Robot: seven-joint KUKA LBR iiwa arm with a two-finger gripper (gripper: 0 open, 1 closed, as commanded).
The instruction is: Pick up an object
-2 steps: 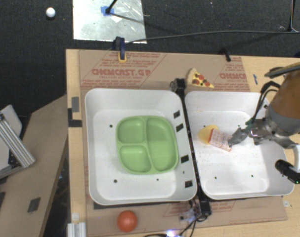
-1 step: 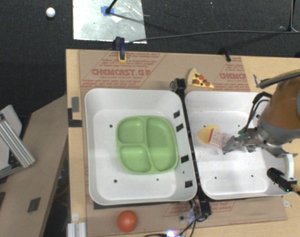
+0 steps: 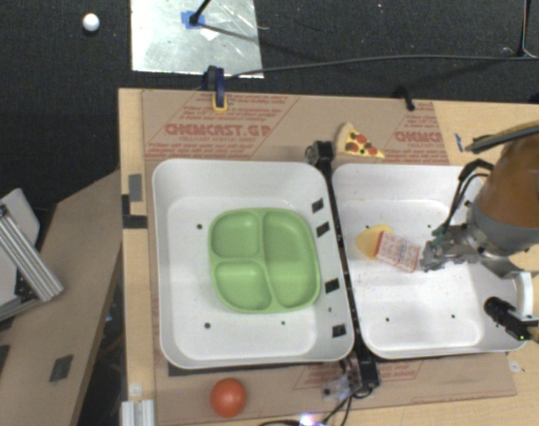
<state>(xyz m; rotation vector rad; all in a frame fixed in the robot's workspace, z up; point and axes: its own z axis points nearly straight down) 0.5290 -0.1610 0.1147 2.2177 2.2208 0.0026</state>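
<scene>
In right bin, gripper low beside red-patterned packet, which touches yellow piece to its left; finger state cannot tell; risk: contact at packet edge shoves it leftward instead of grasping, or drags both

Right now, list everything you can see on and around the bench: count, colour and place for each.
Bins: two, white, side by side on the bench.
Divided plate: one, green, in the left bin.
Yellow piece: one, yellow, right bin, touching the packet.
Packet: one, pink and white, right bin, beside the gripper.
Pizza slice toy: one, yellow with red spots, behind the bins.
Ball: one, orange-red, in front of the left bin.
Small ball: one, white, top left on the dark floor.
Arm: one, grey with orange band, over the right bin.
Gripper: one, dark, low beside the packet.
</scene>
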